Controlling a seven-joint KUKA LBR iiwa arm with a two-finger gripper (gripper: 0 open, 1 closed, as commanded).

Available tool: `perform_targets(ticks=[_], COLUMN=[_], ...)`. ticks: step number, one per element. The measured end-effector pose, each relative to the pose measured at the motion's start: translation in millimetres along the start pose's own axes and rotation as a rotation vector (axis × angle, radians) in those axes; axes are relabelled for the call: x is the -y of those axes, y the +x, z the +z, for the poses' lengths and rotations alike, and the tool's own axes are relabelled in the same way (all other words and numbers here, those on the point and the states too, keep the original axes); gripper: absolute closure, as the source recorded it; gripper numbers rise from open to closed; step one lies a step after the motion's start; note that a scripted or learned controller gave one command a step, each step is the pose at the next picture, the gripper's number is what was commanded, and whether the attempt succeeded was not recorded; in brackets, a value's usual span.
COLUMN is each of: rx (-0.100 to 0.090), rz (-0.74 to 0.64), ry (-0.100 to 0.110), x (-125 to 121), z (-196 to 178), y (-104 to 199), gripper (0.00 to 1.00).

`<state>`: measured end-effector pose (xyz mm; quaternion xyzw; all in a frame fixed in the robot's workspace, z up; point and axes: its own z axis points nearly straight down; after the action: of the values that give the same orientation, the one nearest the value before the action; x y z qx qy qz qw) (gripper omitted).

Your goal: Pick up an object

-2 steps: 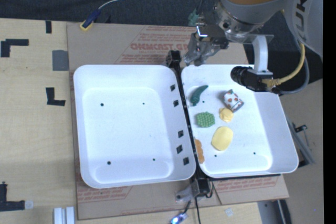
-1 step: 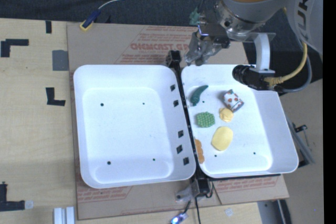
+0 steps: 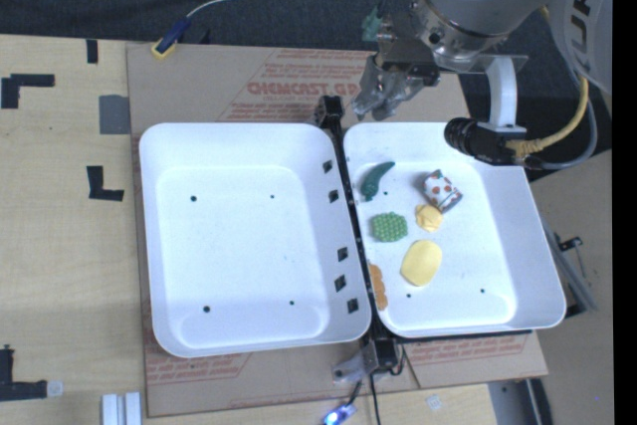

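Five small objects are lying in the right bin (image 3: 518, 309), all grouped toward its inner half. Nearest the camera, an orange piece (image 3: 377, 286) is resting tight against the inner wall where the two bins meet. Just beyond it a yellow lemon-shaped item (image 3: 421, 263) is sitting on open floor, with a green bumpy block (image 3: 389, 227) and a small pale yellow piece (image 3: 429, 218) a little farther back. Touching that pale piece, a white toy with red and dark markings (image 3: 439, 189) is lying at a tilt, and a dark teal curved item (image 3: 375, 177) is lying near the inner wall. The left bin (image 3: 164, 164) is standing alongside, its rim touching that of the right bin. Farthest back, the gripper (image 3: 381, 102) is hanging above the rear rim at the junction of the bins, well apart from every object; nothing is sitting between its fingers, and whether they are spread or pressed together cannot be told from this angle. The step in hand is judged to be the approach. The lemon-shaped item is offering the clearest target, since free floor surrounds it; descending vertically over its middle with the fingers straddling its narrower width should be giving the surest closure. The orange piece, hugging the wall, is looking the hardest to straddle.
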<state>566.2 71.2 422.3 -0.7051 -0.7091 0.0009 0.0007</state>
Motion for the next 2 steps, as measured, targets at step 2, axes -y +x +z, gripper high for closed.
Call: perform_targets(ticks=[2], rx=[0.001], rz=[0.000], ry=[0.013], x=[30.7], z=[110.1], y=[56.5], gripper=[1.00])
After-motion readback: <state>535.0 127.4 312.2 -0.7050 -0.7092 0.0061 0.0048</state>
